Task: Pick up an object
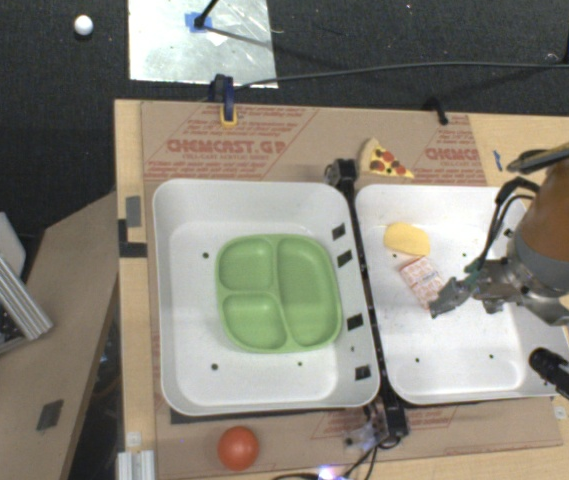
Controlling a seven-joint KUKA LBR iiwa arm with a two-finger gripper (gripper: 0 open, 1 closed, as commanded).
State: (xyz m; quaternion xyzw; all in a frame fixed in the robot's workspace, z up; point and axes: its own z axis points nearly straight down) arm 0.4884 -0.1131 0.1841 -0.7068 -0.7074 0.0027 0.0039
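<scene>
Camera view
Bins: two; left bin (179, 298) bears one green divided plate (278, 292), bare floor all round it.
Right bin (464, 368): two items, a yellow piece (407, 238) and a pink-white packet (420, 278), touching, near the upper left; lower half bare.
Gripper (451, 297): low over right bin, just beside packet's right edge; open or closed, cannot tell.
Outside bins: one pizza slice toy (386, 160), one red ball (237, 447).

Even overhead light, slight blur, soft shadows.
</scene>
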